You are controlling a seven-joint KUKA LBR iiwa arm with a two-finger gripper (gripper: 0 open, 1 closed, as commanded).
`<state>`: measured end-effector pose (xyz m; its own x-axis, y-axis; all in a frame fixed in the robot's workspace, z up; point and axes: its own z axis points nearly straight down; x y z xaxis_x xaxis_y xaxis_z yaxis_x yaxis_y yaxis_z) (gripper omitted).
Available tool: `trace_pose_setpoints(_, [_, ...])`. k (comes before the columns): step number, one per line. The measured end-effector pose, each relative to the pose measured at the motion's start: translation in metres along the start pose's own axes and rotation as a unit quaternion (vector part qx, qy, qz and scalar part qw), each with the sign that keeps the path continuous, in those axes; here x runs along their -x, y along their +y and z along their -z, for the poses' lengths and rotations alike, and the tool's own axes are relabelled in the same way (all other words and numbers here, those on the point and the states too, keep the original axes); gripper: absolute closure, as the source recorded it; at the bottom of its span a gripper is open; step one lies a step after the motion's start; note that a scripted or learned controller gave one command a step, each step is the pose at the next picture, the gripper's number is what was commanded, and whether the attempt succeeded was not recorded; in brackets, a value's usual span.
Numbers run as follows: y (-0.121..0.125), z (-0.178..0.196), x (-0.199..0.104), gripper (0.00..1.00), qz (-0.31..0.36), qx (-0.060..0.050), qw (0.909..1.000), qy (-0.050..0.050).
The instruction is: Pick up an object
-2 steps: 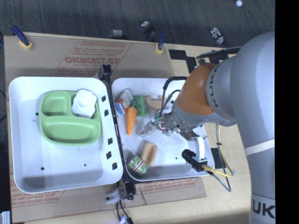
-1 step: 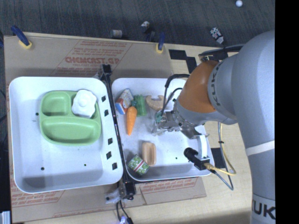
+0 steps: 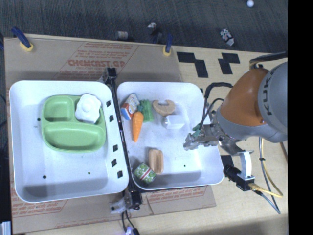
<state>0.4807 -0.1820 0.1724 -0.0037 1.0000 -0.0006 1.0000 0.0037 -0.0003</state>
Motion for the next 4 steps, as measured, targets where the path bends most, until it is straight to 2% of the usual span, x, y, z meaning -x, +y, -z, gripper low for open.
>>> trace_pose_setpoints(1, [-0.003,0.105,-0.003,1.00,0.001,0.002,1.0000,-0.001])
trace_pose_setpoints(2, [-0.005,0.031,0.018,1.00,0.001,-0.001,1.0000,0.000])
trace_pose_setpoints(3, [-0.004,0.106,0.030,1.00,0.001,0.002,1.0000,-0.001])
trace_pose_setpoints(4, [-0.004,0.020,-0.017,1.00,0.002,-0.001,1.0000,0.001])
